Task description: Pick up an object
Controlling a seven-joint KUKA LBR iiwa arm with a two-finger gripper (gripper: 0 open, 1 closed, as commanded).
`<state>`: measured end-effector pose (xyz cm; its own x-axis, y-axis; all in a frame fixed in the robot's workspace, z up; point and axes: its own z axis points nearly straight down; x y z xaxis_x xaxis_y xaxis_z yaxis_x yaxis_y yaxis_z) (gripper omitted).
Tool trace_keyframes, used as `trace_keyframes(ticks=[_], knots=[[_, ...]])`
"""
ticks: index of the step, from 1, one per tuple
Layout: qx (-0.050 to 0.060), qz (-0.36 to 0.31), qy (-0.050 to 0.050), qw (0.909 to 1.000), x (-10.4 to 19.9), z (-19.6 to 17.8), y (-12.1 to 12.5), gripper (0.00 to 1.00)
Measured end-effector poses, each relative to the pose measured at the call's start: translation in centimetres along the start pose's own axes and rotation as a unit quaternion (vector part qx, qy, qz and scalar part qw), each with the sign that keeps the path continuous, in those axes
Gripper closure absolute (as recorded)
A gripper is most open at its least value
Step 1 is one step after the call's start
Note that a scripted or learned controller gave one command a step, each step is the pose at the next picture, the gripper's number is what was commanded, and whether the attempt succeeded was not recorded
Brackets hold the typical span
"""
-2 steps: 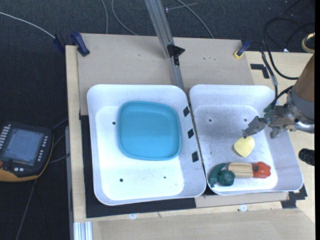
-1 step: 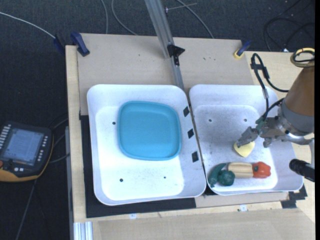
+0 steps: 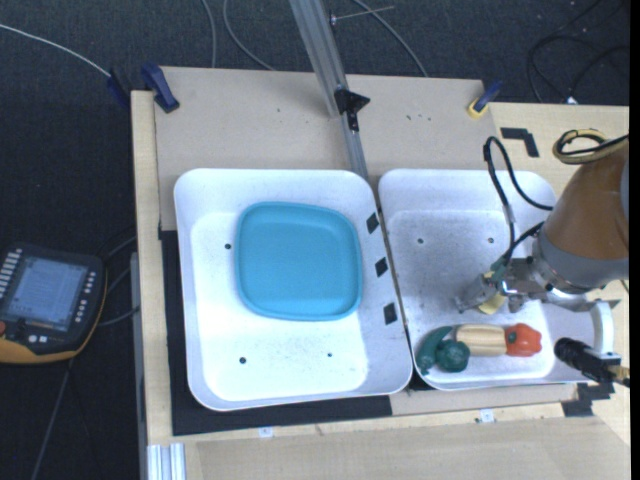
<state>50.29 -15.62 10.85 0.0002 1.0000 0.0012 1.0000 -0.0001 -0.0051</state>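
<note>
A blue plate (image 3: 298, 260) lies in the left bin (image 3: 200, 368). In the right bin (image 3: 440, 208), a green, wooden and red toy (image 3: 480, 343) rests along the near wall, towards the bench's near right corner. The pincer (image 3: 487, 296) hovers just above it; whether it is wide or narrow I cannot tell. Best to centre over the wooden middle before descending.

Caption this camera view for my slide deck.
Gripper above toys in right bin; blue plate in left bin.
</note>
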Motion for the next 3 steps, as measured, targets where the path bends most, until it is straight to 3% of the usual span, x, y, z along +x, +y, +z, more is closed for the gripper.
trace_keyframes(ticks=[1, 2, 3], knots=[[-0.002, 0.000, 0.000, 1.0000, 0.0, 1.4, 0.0, 0.00], [-0.003, 0.000, 0.000, 1.0000, 0.0, 0.2, 0.0, 1.00], [-0.004, 0.000, -0.001, 1.0000, 0.3, -4.2, 0.7, 1.00]])
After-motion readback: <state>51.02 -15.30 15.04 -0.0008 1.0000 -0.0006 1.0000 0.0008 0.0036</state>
